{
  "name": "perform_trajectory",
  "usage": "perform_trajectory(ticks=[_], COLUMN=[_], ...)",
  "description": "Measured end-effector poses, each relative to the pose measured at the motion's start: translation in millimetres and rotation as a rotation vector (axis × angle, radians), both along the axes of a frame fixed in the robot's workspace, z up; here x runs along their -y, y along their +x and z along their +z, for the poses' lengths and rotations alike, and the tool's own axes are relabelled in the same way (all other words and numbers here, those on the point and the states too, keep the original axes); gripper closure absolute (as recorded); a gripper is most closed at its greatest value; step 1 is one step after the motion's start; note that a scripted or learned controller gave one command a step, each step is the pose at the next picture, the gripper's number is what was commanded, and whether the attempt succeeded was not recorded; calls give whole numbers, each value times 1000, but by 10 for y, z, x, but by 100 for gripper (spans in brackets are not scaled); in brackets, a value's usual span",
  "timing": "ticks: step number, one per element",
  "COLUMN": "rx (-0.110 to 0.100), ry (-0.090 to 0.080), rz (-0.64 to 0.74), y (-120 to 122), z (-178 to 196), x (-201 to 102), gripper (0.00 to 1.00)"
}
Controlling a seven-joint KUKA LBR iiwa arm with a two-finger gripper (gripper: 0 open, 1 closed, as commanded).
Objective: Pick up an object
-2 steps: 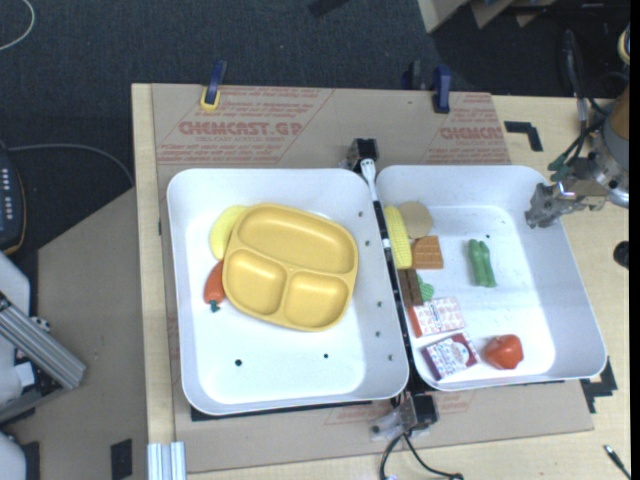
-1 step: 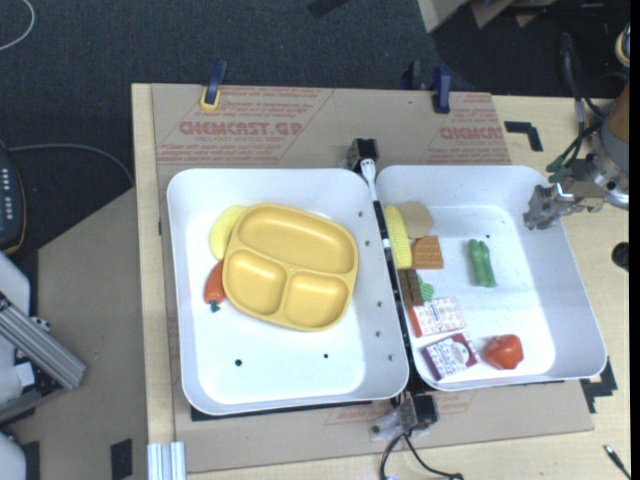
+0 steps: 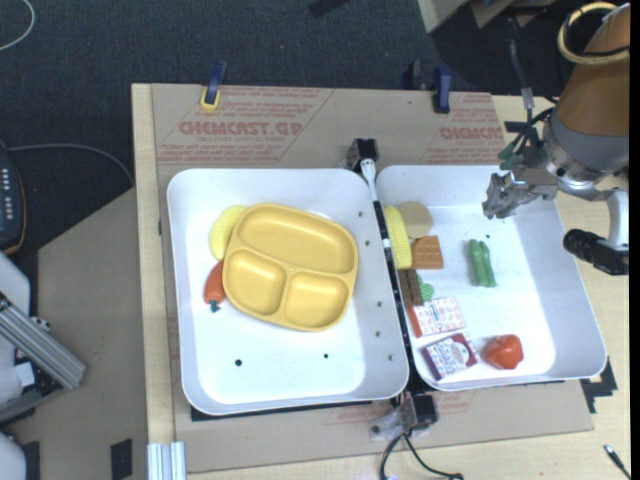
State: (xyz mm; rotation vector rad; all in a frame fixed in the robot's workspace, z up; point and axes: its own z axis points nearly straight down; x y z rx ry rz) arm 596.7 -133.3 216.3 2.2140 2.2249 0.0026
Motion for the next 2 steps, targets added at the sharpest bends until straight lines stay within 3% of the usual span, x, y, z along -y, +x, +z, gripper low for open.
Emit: perform_trajectory(ticks=[2], rx=[1], ry=[2], rz=[1], y=[366], z=[-92], x=[-1054], gripper=[100])
